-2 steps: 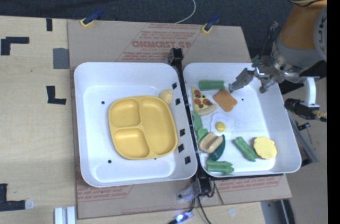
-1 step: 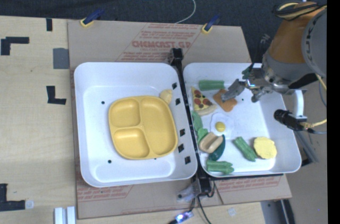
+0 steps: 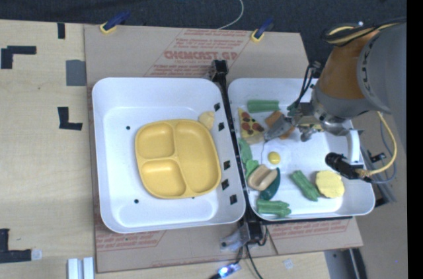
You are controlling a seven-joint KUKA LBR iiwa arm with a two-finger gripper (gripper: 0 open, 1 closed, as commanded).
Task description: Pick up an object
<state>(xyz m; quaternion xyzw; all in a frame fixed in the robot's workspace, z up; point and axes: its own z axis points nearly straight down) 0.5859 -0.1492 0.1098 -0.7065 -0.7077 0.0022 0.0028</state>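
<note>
Tool low among right bin's toy food.

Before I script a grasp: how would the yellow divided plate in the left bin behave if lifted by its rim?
The yellow divided plate looks like stiff moulded plastic, so probably rigid and light. Wide and shallow, it would likely tilt from a rim grip. Its glossy surface may be slippery.

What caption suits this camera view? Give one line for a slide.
Gripper low over toy food in the right bin; yellow divided plate sits in the left bin.
</note>
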